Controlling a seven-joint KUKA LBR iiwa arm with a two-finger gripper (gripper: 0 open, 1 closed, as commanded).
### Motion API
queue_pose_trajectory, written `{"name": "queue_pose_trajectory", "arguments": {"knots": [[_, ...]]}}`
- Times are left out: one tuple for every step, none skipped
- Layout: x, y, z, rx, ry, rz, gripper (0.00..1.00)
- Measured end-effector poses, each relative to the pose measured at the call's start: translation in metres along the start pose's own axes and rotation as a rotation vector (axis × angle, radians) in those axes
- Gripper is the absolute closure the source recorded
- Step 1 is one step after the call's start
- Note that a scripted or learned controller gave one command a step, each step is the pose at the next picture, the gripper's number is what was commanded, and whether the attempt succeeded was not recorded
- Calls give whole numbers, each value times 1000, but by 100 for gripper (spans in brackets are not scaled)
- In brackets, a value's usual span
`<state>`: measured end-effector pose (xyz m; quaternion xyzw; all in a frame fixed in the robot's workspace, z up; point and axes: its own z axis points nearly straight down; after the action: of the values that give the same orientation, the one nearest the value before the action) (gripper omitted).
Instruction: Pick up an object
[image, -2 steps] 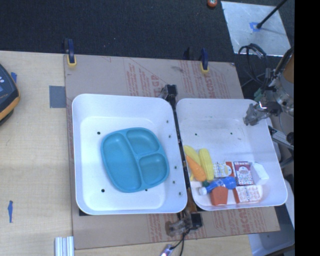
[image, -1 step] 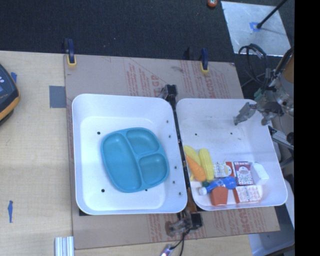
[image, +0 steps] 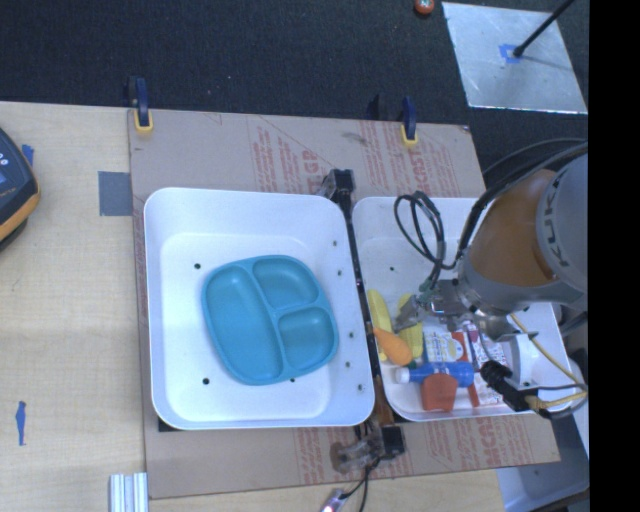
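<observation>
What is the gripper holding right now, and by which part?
It cannot be told. The gripper is down in the right bin among the cluttered items, beside the yellow piece, and no item shows clearly between its tips.

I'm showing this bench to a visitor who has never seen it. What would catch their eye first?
The blue divided plate stands out, lying alone in the left bin. Next comes the grey and orange arm, bent over the right bin, where a heap of small things lies: a corn cob, a carrot and a red cup among them.
</observation>
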<state>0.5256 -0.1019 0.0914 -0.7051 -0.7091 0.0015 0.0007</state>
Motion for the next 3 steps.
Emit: {"name": "queue_pose_trajectory", "arguments": {"knots": [[-61,89,-1,-2,1,2,0],[-75,14,-96,-2,1,2,0],[-34,78,-39,0,1,0,0]]}}
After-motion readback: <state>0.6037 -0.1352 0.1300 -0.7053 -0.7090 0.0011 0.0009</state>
